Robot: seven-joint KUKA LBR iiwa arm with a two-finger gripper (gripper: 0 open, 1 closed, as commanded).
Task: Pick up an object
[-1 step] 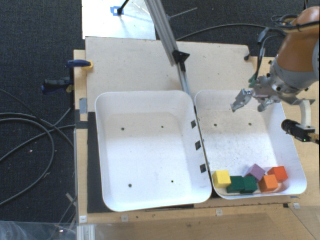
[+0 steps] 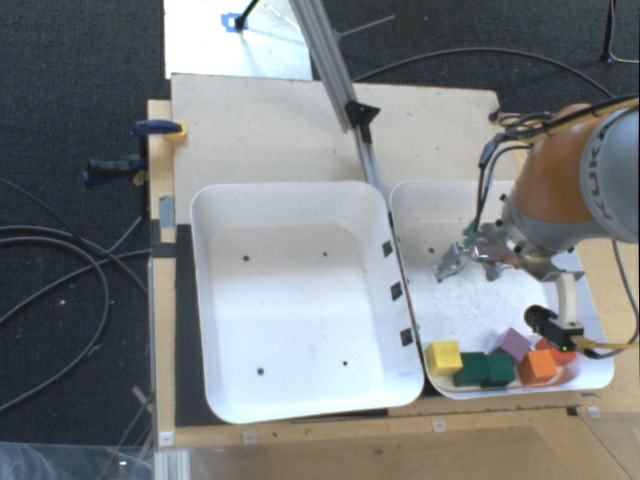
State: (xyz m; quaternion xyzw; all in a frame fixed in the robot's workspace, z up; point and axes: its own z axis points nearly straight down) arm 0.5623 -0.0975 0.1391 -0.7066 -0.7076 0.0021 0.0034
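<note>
Several small blocks lie along the near edge of the right bin (image 2: pixel 430 208): a yellow block (image 2: pixel 443 356), a green block (image 2: pixel 483 369), a purple block (image 2: pixel 514 343), an orange block (image 2: pixel 540 366), and a red piece (image 2: pixel 561 352) half hidden behind a black fitting. My gripper (image 2: pixel 470 265) hovers over the middle of the right bin, up and to the left of the blocks. Its two fingers are spread apart, so it is open with nothing between them.
The left bin (image 2: pixel 215 268) lies beside the right one, their rims meeting at a wall with black clips (image 2: pixel 395 290). A slanted metal pole (image 2: pixel 335 63) crosses the back of the bench. A blue clamp (image 2: pixel 150 128) grips the bench's left edge.
</note>
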